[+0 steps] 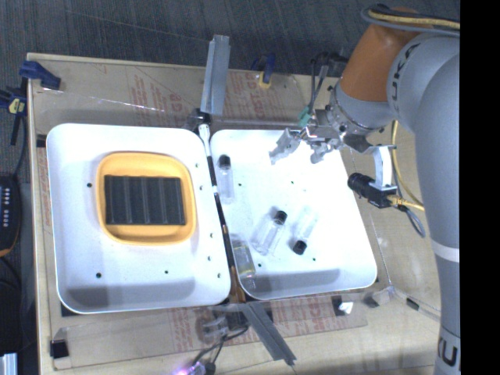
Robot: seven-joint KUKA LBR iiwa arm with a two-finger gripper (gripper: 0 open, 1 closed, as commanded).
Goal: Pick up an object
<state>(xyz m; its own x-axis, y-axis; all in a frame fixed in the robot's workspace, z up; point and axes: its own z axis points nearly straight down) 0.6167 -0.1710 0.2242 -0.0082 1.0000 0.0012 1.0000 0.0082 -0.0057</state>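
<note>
Holding, left bin: yellow tray.
Right bin: clear vials.
Gripper: fingers spread, nothing held.
Unclear: vial count.

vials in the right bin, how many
3 for sure: one vial by the left wall, two more mid-bin, at and. A clear thing at the front-left edge might be a fourth; too faint to tell.
</note>
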